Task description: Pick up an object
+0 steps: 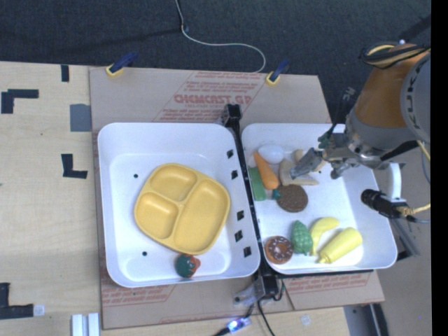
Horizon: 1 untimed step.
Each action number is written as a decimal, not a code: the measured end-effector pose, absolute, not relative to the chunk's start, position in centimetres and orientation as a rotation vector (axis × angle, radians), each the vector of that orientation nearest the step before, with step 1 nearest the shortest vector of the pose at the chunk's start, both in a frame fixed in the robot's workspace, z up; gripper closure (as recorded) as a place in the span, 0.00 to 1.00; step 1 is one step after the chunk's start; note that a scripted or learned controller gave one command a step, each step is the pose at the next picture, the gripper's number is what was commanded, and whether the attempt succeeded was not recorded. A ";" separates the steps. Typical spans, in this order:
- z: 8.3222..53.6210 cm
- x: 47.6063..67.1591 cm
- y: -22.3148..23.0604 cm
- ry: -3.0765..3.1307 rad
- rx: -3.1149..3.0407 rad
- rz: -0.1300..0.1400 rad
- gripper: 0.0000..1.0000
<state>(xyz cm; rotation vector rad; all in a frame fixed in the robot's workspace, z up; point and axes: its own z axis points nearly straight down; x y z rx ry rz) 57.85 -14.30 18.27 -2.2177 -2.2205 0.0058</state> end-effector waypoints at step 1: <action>12.1 57.0 -14.1 -2.218 -2.216 0.008 0.00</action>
